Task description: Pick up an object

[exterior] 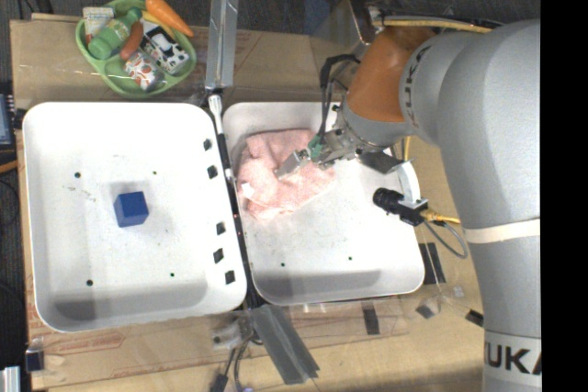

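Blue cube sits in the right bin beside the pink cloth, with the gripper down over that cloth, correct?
Not quite. The blue cube lies in the left bin, alone, as the camera view shows. The pink cloth is in the right bin, and the gripper is down over that cloth.

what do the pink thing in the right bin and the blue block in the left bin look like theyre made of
The pink thing looks like soft cloth, matte: it lies crumpled with folds and an uneven outline. The blue block looks rigid, with flat faces and straight edges and an even colour; plastic, foam or painted wood would all fit.
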`<state>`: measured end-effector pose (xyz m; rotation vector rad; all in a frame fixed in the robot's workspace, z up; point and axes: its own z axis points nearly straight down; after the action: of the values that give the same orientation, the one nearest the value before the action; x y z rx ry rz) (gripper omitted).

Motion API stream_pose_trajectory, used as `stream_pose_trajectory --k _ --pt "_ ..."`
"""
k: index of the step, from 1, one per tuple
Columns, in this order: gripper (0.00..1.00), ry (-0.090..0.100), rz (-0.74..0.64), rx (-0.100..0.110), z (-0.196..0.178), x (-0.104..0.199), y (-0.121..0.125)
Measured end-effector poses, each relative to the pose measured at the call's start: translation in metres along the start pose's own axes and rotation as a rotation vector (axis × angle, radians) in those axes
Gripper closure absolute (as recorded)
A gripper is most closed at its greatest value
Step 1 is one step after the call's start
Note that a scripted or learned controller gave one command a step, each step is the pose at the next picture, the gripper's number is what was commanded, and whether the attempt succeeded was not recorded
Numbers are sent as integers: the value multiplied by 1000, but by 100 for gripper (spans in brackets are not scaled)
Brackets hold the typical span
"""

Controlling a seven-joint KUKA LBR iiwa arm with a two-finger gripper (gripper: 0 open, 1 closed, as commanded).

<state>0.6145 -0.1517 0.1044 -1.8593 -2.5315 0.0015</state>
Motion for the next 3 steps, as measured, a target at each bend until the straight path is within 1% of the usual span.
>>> stream_pose_trajectory --k 1,2,3 --pt "0 0 -57 0 11 20 -1" --pt "0 0 -54 1 12 54 -19" --pt "100 1 -57 3 2 54 -19"
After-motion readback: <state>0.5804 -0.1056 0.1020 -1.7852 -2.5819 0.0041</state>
